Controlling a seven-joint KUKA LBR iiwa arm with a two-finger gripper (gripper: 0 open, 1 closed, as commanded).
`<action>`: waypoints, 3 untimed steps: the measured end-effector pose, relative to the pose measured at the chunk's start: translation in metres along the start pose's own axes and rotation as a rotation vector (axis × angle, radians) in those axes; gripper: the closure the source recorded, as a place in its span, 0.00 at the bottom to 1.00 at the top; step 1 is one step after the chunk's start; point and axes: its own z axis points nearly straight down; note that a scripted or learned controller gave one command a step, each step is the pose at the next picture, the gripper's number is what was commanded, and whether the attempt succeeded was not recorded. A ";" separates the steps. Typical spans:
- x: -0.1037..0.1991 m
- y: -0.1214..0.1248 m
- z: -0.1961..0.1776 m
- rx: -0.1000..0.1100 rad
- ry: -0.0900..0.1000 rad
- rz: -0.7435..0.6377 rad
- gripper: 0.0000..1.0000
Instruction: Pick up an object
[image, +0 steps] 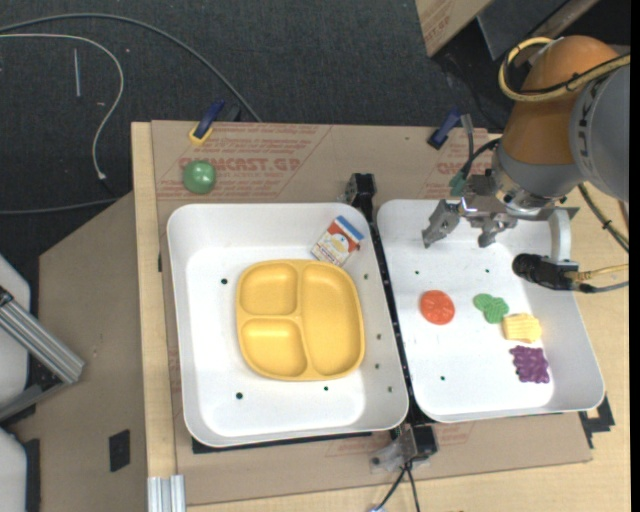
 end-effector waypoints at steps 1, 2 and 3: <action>-0.001 -0.004 0.063 0.007 0.001 0.001 0.00; -0.001 -0.005 0.105 0.004 0.000 0.001 0.00; 0.000 -0.003 0.091 -0.002 0.000 0.001 1.00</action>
